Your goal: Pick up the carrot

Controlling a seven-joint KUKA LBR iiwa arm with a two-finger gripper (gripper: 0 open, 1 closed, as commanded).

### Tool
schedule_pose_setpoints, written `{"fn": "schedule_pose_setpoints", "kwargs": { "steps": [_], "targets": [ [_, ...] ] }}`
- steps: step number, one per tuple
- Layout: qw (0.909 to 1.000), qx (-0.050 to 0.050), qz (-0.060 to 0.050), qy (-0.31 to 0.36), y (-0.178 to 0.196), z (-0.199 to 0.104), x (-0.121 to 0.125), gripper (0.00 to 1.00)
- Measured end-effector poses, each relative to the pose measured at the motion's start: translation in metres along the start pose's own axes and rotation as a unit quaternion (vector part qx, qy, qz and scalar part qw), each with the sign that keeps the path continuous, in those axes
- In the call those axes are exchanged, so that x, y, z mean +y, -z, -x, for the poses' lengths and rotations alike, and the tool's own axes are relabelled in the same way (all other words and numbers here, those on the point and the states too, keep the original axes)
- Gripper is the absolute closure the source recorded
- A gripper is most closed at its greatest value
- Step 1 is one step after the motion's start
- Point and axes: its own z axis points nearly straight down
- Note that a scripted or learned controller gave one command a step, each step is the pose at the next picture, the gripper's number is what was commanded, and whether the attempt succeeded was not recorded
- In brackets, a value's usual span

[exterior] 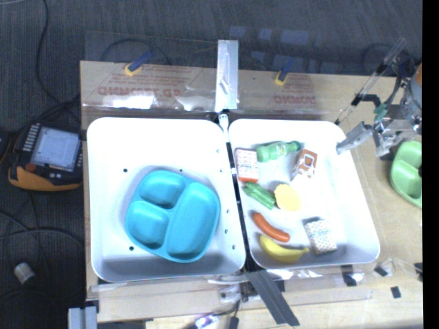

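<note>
Arm at the frame's right edge — little of it in view.
Claw (350, 139) juts leftward from the wrist hardware, a pale grey tip slanting down-left; orange band just visible at the upper right edge — finger state unreadable at this angle.

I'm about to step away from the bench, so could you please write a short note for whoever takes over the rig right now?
Hand: at the right bin's upper right corner, above the rim; whether it is open or shut cannot be told. Nothing seen in it.
Carrot: lying in the right bin near the front, just above the banana, below the green pepper.
Done: nothing yet.
Left: move over the carrot, descend, grip, lift.
</note>
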Motion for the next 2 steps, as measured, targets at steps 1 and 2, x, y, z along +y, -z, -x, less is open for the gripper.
{"fn": "schedule_pose_setpoints", "kwargs": {
  "steps": [1, 2],
  "targets": [
    [0.9996, 0.0, 0.0, -0.027, -0.115, 0.002, -0.05, 0.0],
    [0.9999, 0.001, -0.001, 0.013, -0.145, -0.077, -0.085, 0.0]
  ]
}}
